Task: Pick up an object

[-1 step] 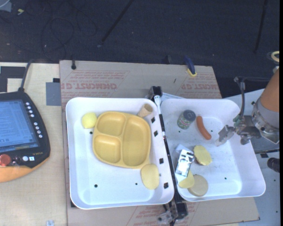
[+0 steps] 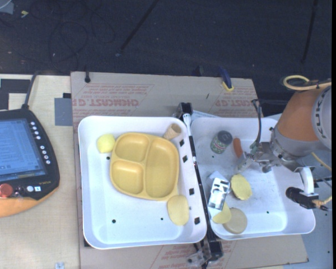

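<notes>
- The gripper hangs low over the right bin, at the end of the grey arm that comes in from the right; its metal parts blur together and I cannot tell how it is set or whether it touches the bin floor.
- Much of the arm is cut off by the frame edge, and its orange band hides the bin's far right corner.
- Just to the gripper's left lies a small orange stick, and beyond that a dark green can with a grey top; its label is too small to read.
- Below and slightly left of the gripper is a yellow disc, tilted, close beside a black-and-white packet whose print cannot be made out.
- Farther below, near the bin's front wall, a tan round piece overlaps a yellow wedge; which lies on top is unclear.
- Well left of the gripper, the left bin holds a yellow divided plate with three compartments.
- A small yellow ball sits touching or just beside the plate's far left edge, a tan cone-like piece by its far right corner, and a pale yellow oval at its near right edge.
- Far to the left, off the bins, a control pendant with a lit screen is cut off by the frame.
</notes>
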`<state>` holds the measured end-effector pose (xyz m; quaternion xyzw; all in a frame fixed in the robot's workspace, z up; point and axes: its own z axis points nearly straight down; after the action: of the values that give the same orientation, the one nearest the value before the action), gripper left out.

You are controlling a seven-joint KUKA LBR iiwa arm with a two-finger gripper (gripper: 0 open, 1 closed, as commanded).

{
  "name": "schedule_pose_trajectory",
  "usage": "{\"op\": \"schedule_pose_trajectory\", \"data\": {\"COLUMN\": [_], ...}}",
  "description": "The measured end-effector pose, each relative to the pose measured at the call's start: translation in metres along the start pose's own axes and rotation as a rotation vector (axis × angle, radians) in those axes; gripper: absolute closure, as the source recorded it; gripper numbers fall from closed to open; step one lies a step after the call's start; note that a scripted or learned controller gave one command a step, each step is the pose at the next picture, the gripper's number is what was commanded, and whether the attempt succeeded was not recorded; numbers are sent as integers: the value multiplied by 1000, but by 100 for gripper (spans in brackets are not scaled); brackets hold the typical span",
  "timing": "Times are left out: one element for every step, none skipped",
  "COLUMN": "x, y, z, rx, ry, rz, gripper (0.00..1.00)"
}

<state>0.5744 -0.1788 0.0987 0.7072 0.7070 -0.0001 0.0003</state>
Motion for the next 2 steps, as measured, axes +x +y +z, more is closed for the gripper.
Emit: {"op": "schedule_pose_trajectory", "data": {"x": [33,43], "y": [-74,-97], "z": [9,9], "rx": [-2,-7], "ry": [1,-2], "rz": [3,3], "gripper": [0,0]}}
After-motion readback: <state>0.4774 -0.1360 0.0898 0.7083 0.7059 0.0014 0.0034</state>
